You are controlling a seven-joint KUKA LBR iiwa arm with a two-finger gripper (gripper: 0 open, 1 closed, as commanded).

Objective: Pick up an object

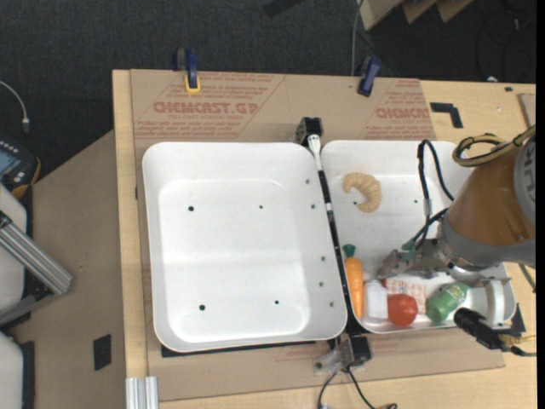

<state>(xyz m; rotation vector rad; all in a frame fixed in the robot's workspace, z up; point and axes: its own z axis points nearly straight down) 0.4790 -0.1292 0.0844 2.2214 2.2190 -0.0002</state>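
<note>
Objects crowd the near end of the right bin (pixel 387 164): carrot (pixel 355 284), tomato (pixel 402 310), green bottle (pixel 444 303), with a croissant (pixel 365 191) farther back. My gripper (pixel 407 264) hangs just above them; its grip I cannot tell.

Blue clamps (pixel 189 65), perhaps, on cardboard (pixel 281 105)
</note>
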